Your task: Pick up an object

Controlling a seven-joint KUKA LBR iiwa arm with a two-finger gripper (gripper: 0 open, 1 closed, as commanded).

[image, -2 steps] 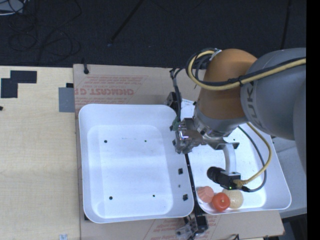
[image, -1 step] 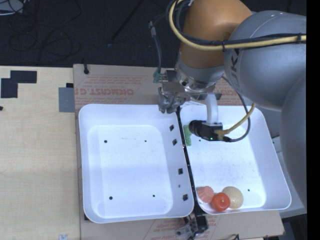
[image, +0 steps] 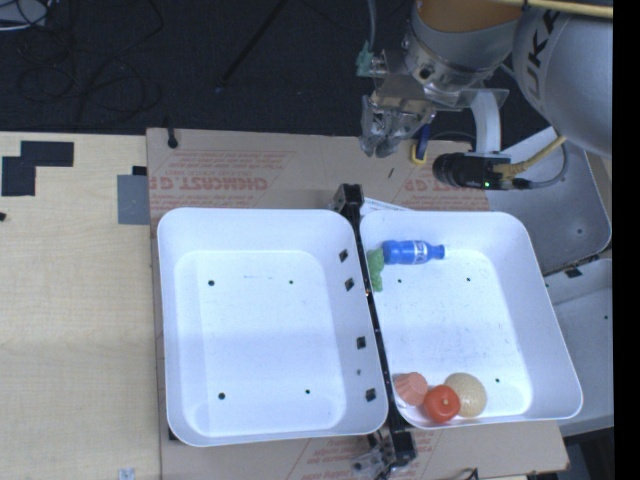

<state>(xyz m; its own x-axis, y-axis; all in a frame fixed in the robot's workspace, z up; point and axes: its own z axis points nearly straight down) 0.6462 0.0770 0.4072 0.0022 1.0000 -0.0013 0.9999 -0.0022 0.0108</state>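
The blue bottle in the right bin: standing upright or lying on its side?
Lying on its side. The blue bottle shows its full length across the right bin floor, cap end pointing toward the arm's side.

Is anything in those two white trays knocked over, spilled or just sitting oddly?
Nothing looks spilled or broken. The blue bottle lies on its side near the far edge of the right bin, beside a green object against the divider. A red ball, a pinkish piece and a pale round thing huddle in its near corner.
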